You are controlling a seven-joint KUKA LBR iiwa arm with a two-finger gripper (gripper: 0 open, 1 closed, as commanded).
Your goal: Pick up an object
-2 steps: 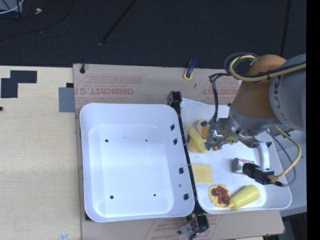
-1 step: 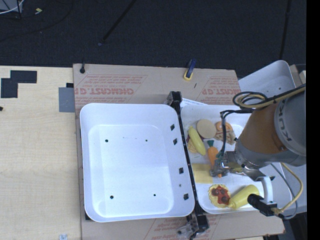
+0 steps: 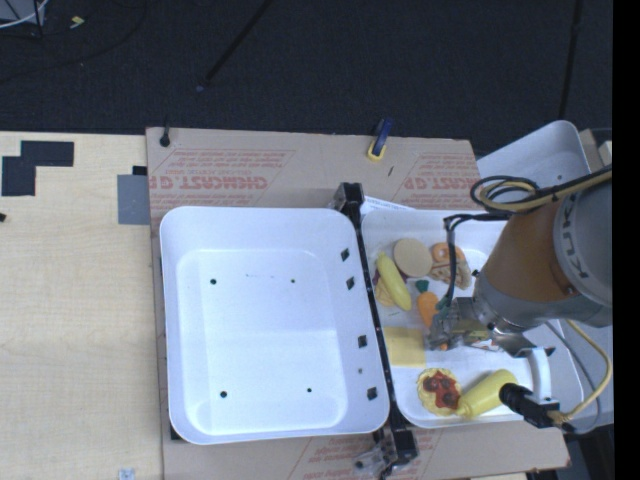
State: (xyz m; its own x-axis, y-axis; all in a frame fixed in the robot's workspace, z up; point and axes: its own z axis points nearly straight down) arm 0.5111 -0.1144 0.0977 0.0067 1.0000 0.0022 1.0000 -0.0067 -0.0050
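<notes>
My gripper (image 3: 441,336) hangs low in the right bin (image 3: 402,406), near its middle, under the grey arm with the orange band. Just left of it lies a pale yellow block (image 3: 402,348). An orange piece (image 3: 427,306) sits right above the gripper. A yellow banana (image 3: 392,281) lies at the bin's left, with a tan round slice (image 3: 411,258) and a small orange-and-tan item (image 3: 445,260) behind it. Near the front rest a round pizza-like toy with red topping (image 3: 438,390) and a yellow cylinder (image 3: 484,393). I see nothing held.
The left bin (image 3: 262,323) stands beside the right one, with a black divider clip strip (image 3: 362,298) between them. Both rest on brown cardboard (image 3: 260,173) over a wooden bench. A blue-and-yellow clamp (image 3: 379,140) sits at the cardboard's back edge.
</notes>
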